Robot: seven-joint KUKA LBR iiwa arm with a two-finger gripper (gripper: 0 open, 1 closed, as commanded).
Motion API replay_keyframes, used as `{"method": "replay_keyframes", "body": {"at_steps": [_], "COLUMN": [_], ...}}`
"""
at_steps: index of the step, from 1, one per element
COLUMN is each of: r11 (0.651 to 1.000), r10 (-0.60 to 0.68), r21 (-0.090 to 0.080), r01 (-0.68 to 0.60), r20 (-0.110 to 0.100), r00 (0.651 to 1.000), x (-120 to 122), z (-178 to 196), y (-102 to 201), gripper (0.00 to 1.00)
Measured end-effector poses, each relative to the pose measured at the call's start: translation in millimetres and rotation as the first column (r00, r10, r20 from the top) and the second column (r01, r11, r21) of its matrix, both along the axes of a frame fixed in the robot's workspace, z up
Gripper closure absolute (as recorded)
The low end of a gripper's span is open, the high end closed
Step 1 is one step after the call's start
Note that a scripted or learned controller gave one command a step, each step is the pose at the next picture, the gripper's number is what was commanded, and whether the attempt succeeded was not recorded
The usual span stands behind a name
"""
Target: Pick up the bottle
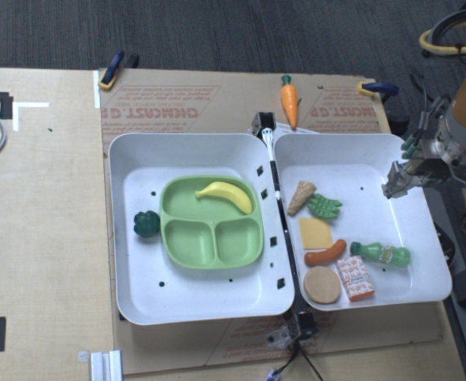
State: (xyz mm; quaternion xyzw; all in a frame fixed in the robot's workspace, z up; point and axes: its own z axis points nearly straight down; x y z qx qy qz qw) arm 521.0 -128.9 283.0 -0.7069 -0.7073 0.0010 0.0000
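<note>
One bottle (382,253), green with a pale label, lies on its side in the right bin (360,155), near that bin's right wall and toward its front. Its cap end points left, toward a single sausage (325,252) lying just beside it. Directly in front of the bottle's neck sits one small red-and-white carton (355,279), and left of that carton one round tan disc (322,285), like a bun or cookie, touching or almost touching it. Behind the sausage is one yellow cheese slice (315,232). Further back lie one green leafy piece (325,206) and one brown cone-shaped piece (300,198), side by side. That makes seven things in the right bin.

The gripper (394,184) hangs over the right bin's right edge, behind the bottle and well apart from it, with nothing between its fingers; whether they are spread or closed I cannot tell from this angle.

The left bin (129,236) holds one green divided plate (213,244) with three compartments. One banana (225,196) rests in the long rear compartment. One dark green broccoli piece (146,224) sits on the bin floor just beside the plate's left rim.

Behind the bins, on the cardboard sheet (177,105), lies one carrot (288,101), near the seam between the two bins. Two blue-and-yellow clamps (112,70) hold the cardboard's back corners
</note>
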Motion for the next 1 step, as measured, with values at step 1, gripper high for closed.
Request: {"method": "replay_keyframes", "body": {"at_steps": [1], "r11": [0.999], "r10": [-0.036], "r21": [0.001], "r01": [0.036], "r20": [0.000], "r00": [0.999], "x": [-43.7], "z": [-43.9], "y": [-37.4], "gripper": [1.00]}}
